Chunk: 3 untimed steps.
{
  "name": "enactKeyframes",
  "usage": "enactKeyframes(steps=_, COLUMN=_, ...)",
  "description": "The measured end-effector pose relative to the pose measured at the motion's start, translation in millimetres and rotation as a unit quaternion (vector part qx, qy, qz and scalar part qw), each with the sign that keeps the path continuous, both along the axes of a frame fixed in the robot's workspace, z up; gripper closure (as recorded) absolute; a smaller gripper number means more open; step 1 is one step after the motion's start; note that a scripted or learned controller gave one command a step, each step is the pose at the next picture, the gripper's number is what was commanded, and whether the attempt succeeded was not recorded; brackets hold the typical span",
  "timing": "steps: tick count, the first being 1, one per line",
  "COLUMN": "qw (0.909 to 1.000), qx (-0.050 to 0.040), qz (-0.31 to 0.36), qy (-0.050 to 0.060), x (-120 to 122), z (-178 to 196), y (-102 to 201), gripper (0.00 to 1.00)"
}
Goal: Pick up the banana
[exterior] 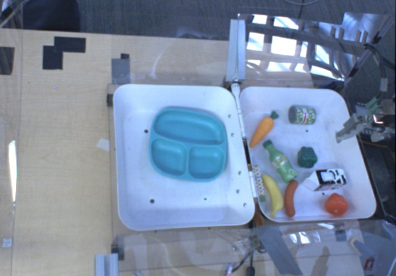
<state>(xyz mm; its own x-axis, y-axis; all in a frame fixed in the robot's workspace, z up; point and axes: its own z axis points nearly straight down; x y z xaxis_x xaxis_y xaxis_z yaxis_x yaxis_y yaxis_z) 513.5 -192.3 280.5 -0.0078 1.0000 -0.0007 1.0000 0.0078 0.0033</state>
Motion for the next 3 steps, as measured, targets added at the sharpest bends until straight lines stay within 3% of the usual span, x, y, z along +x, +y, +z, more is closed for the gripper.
enactKeyframes(steps=1, qw=0.9985, qx=-0.0002, qz=0.054, qy=-0.001, x=-23, z=-168, y=67, gripper=0.00)
enactKeyframes(steps=2, qw=0.9856, qx=-0.0097, qz=0.169, qy=-0.010, x=0, z=-185, y=93, gripper=0.00)
enactKeyframes(steps=3, qw=0.9981, qx=-0.0068, qz=0.060, qy=-0.013, x=-11, z=-186, y=94, gripper=0.00)
